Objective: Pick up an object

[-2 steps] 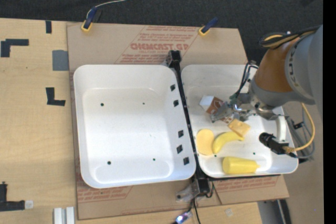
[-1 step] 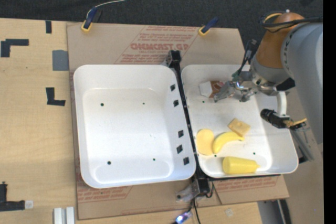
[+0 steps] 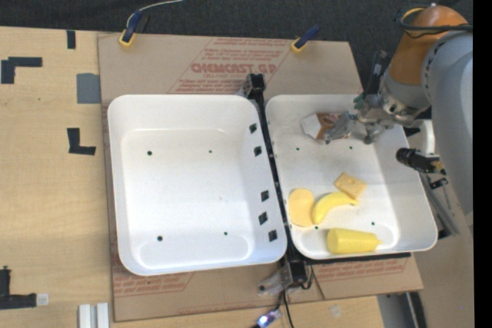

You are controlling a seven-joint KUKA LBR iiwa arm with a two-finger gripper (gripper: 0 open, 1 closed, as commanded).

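Note:
My gripper (image 3: 350, 134) hangs low over the back of the right bin (image 3: 400, 188), reaching in from the right below the orange wrist band. Its fingers (image 3: 332, 134) stand open with nothing between them. Just to their left, a small grey and brown object (image 3: 317, 124) lies on the bin floor, next to the left fingertip. Toward the front of the same bin lie a yellow cube (image 3: 350, 186), a curved yellow banana piece (image 3: 331, 206), a round yellow piece (image 3: 300, 207) and a yellow cylinder (image 3: 352, 240).
The left bin (image 3: 184, 180) sits beside the right one, with a black divider (image 3: 265, 157) along their shared rims. Both bins rest on a cardboard sheet (image 3: 223, 65) held by two clamps at the back. The arm's grey body fills the right side.

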